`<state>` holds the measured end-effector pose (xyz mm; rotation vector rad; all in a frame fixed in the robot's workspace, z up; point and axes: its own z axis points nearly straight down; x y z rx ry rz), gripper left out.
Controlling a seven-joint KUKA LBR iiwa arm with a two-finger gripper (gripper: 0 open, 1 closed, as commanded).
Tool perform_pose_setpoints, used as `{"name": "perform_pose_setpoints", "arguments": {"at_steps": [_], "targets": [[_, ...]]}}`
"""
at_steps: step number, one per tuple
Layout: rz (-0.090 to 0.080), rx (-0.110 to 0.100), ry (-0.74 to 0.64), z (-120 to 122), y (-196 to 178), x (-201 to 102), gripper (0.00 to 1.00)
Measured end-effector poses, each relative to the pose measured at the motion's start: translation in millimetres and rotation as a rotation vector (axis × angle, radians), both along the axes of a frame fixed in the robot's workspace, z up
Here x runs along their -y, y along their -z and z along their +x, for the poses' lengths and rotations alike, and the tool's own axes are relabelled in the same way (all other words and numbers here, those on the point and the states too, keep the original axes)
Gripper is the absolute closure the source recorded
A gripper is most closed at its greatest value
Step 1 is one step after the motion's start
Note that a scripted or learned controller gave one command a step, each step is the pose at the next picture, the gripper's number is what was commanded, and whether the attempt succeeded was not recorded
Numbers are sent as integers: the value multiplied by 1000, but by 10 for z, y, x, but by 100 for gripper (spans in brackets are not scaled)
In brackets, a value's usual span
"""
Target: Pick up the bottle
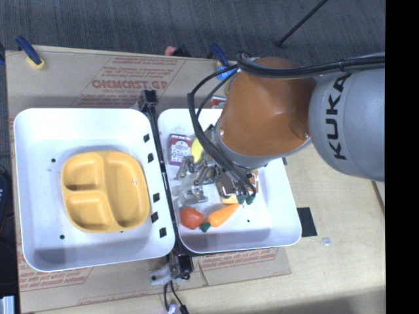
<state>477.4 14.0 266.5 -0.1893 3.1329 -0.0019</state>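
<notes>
The arm's orange band (265, 113) overhangs the right bin (281, 231), crowding its gripper (219, 178), grip state unreadable, above toys.

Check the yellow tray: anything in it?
Empty. All three compartments of the yellow tray show bare plastic; it sits alone in the left bin.

Robot lab, KUKA arm (340, 123), bench bins (26, 175)

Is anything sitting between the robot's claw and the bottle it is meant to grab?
I cannot tell. The gripper is down in the right bin, and the arm covers much of it. I cannot pick out a bottle. Beside the gripper lie a carrot and a tomato.
</notes>
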Motion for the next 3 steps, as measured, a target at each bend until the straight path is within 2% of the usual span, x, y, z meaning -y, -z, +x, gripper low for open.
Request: {"name": "perform_pose_setpoints", "arguments": {"at_steps": [1,2,3], "targets": [[0,-5,20,24,151,-251,100],[0,-6,-210,27,611,-633,100],[0,-2,95,139,315,-626,100]]}}
